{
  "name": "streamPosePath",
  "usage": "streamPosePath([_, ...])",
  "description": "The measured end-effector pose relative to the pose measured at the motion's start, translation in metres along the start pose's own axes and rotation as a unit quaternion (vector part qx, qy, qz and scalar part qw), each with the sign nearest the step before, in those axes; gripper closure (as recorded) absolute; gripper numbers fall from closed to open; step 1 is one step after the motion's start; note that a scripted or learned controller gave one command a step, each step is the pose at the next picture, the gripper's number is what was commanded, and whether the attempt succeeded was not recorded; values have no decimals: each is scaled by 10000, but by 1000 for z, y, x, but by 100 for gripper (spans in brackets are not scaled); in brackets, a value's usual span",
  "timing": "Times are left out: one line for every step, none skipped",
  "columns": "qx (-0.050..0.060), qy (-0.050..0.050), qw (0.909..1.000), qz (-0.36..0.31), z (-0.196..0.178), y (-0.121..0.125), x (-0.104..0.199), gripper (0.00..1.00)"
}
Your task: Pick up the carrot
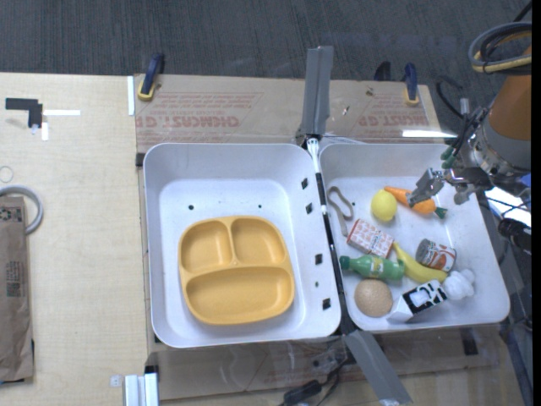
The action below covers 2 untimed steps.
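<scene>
Nearest the camera, the bench's front edge showed bare wood and some clamp hardware below the two white bins. The left bin (161, 227) held a yellow divided plate (237, 269) lying flat toward its front. In the right bin (494, 299), closest to the front wall, sat a round tan ball (373, 297) and a white bottle with a black label (433, 293), lying on its side. Just behind them lay a green bottle (372, 266), a banana (416, 265) and a small can (435, 255), all crowded together, with a red-and-white box (369, 238) beside them. Farther back were a lemon (384, 205) and, just to its right, the carrot (410, 199), near the bin's rear right part. The gripper (433, 186) stood right over the carrot's thicker end, its fingers at the carrot; whether they were spread or pinching it could not be told. Behind the bins lay a printed cardboard sheet (220, 112) held by blue clamps (152, 74), a pale wooden tabletop (68, 184) to the left, and dark carpet (211, 15) beyond.
</scene>
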<state>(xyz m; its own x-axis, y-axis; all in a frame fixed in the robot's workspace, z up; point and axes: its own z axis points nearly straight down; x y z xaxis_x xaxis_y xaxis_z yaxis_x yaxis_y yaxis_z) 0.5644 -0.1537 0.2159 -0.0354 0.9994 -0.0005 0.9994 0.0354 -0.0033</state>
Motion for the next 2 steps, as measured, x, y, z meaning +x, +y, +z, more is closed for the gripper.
streamPosePath([-9, -2, 9977, 681, 73, 51, -14, 0])
streamPosePath([-9, -2, 9999, 167, 124, 56, -35, 0])
